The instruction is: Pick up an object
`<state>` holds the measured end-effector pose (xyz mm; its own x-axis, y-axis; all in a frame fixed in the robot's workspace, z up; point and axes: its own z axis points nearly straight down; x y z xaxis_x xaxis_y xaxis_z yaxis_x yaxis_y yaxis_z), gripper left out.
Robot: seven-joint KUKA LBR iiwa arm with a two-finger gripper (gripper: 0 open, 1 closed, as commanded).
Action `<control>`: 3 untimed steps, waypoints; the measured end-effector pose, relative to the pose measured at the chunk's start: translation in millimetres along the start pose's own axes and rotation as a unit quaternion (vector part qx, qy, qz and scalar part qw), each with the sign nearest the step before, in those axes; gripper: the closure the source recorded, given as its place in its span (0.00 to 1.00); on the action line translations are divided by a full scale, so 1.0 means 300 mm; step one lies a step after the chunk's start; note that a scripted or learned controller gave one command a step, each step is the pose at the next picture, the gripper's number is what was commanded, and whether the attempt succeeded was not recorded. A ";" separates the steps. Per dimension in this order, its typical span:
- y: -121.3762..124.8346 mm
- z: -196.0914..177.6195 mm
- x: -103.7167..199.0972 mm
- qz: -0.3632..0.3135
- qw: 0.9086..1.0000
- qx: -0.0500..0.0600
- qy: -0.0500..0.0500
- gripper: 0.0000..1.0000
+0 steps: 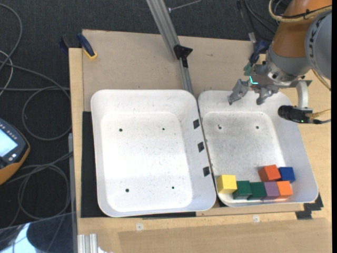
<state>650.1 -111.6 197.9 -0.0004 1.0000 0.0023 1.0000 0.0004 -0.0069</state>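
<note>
Blocks (256, 183) (clustered), end effector (247, 94) open above

No text, label or number is legible anywhere.

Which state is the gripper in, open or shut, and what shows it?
Open: the gripper hangs over the right bin's far edge, its two fingers spread apart with nothing between them.

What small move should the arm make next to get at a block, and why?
Probably travel toward the near edge of the right bin before descending. The end effector hangs open over that bin's far rim with nothing between its fingers, while the blocks, among them the yellow block and red block, are bunched against the near wall. The yellow one, at the cluster's left end, looks most accessible.
</note>
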 end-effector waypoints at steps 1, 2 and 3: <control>0.003 -0.012 0.000 -0.001 1.000 -0.003 -0.001 0.00; -0.020 0.193 -0.002 0.000 1.000 0.001 -0.001 0.00; -0.021 0.336 -0.001 0.000 1.000 -0.001 -0.001 0.00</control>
<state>643.1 -111.6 97.0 -0.0001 1.0000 0.0007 1.0000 0.0001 -0.0056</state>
